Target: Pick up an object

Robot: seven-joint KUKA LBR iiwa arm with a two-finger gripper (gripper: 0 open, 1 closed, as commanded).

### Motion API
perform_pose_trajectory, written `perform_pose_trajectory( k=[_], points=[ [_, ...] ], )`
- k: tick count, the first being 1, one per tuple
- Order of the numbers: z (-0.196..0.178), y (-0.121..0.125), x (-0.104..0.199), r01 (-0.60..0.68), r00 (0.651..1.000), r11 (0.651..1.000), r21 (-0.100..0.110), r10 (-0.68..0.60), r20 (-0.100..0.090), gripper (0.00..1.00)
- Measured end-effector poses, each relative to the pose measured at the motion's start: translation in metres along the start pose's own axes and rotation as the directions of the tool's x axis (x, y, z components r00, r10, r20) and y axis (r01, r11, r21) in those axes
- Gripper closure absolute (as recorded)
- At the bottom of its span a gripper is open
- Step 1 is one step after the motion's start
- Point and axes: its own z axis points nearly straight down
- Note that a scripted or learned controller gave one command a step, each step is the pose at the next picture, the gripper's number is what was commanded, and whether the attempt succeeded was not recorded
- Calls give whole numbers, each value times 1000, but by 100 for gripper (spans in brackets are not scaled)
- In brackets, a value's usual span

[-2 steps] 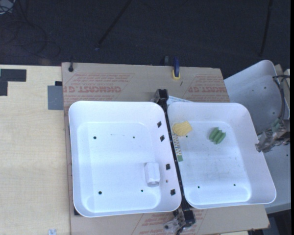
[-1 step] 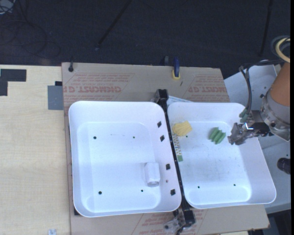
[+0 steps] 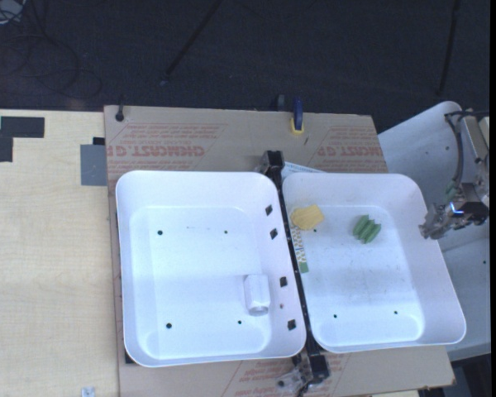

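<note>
The right bin (image 3: 430, 304) holds a yellow lump (image 3: 307, 217) near its upper left corner and a small green ridged piece (image 3: 366, 229) to the right of it. A white cylinder (image 3: 257, 294) lies in the left bin (image 3: 149, 304), low and close to the divider. My gripper (image 3: 448, 216) is at the far right, just outside the right bin's right rim, level with the green piece and apart from every object. It is small and partly cut off there.
Both bins rest on a brown cardboard sheet (image 3: 198, 143) over a pale wooden bench (image 3: 41, 263). Black clips (image 3: 274, 162) join the bins along the middle seam. A blue-and-yellow clamp (image 3: 298, 118) stands at the cardboard's back edge.
</note>
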Motion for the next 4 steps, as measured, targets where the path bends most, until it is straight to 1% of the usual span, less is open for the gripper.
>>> perform_pose_trajectory(
  k=[1,2,3,4],
  points=[
    [-21,12,19,8,1000,1000,-4,-8,-4,100],
    [-32,47,6,10,1000,1000,-6,-10,-2,100],
    [-31,57,83,13,1000,1000,-2,-13,-7,100],
    [-12,-41,9,-5,1000,1000,4,5,-3,100]
  ],
)
